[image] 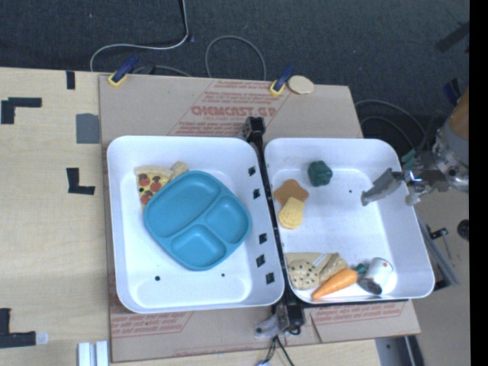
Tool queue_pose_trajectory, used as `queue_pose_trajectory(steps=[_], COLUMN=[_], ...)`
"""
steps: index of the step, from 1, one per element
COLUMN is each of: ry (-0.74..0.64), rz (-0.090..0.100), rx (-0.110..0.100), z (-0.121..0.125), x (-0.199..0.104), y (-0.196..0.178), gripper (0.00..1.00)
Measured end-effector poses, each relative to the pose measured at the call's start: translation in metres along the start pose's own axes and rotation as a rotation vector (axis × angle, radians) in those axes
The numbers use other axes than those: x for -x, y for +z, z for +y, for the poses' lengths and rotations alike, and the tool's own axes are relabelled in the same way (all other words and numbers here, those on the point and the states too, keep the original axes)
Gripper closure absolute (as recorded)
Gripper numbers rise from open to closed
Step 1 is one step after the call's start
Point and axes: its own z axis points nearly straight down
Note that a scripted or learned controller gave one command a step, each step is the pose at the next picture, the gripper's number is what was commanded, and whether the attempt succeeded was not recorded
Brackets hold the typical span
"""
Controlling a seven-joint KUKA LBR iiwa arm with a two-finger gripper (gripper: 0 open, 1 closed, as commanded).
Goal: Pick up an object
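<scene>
Overhead, two shallow white bins sit side by side on a brown cardboard sheet [229, 109] laid over the bench. Within the left bin [122, 227] lies a blue divided plate [197, 218], tilted diagonally, and a toy pizza slice [151, 181] pokes out from under its upper-left edge. Inside the right bin [404, 242] the candidates for picking are scattered: a dark green lump [319, 174] near the top, a brown piece [290, 191] touching a yellow one [290, 215] just below it near the left wall, and along the bottom edge a speckled cracker-like item [303, 271], an orange carrot [335, 282], and a small white-and-grey object with a red mark [376, 273], all close together. At the right side of that bin, the gripper [385, 187] hangs over the rim area, one grey finger [379, 188] slanting down and left into the bin, well apart from every object there. Nothing sits between its fingers, and whether the claw is released or clenched I cannot tell from this angle. Two clamps, yellow [120, 75] and blue-yellow [280, 82], grip the cardboard's top edge.
</scene>
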Motion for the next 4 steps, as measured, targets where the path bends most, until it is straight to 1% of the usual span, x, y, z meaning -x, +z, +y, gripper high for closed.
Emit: queue_pose_trajectory(steps=[1,2,3,4], ry=[-0.002,-0.007,-0.002,-0.003], rz=[0.000,-0.004,0.000,-0.003], rx=[-0.003,0.010,0.005,0.007], z=[0.059,0.133,0.164,0.164], x=[0.011,-0.040,-0.025,-0.025], y=[0.079,0.202,0.196,0.185], gripper=[0.00,0.00,0.00,1.00])
